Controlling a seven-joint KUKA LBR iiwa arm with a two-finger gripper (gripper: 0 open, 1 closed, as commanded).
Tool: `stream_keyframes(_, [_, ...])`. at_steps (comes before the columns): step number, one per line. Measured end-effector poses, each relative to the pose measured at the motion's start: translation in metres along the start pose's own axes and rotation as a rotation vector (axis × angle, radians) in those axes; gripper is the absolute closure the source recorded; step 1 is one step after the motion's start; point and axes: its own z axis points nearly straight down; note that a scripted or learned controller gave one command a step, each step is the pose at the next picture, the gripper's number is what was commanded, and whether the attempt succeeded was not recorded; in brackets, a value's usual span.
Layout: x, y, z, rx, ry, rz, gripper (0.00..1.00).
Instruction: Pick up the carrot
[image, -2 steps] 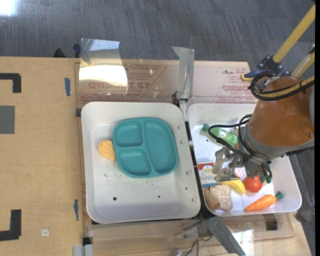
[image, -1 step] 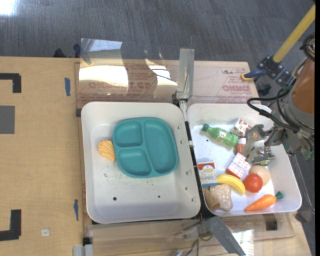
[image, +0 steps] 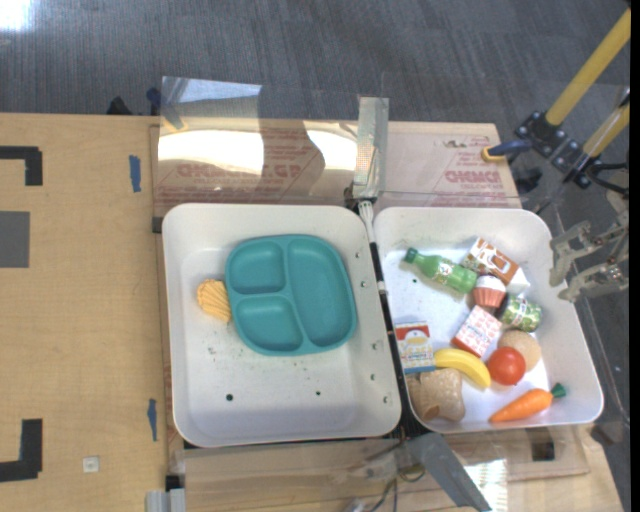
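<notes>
My gripper (image: 585, 262) hanging just outside the right bin's (image: 568, 330) right wall, how far open I cannot tell, nothing seen in it, carrot (image: 522, 404) lying in that bin's near right corner, just below the tomato (image: 507, 366)

One fixed overhead camera, slanting down on both bins (image: 180, 330).

The teal plate (image: 291, 294) hides part of the shell cookie (image: 213, 298).
</notes>
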Motion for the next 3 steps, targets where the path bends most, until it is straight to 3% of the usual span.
stream_keyframes(1, [0.005, -0.050, 0.002, -0.002, 0.001, -0.305, 1.00])
stream_keyframes(2, [0.033, -0.062, 0.013, -0.007, 0.004, -0.579, 1.00])
stream_keyframes(3, [0.049, -0.054, 0.260, -0.006, 0.002, -0.747, 1.00])
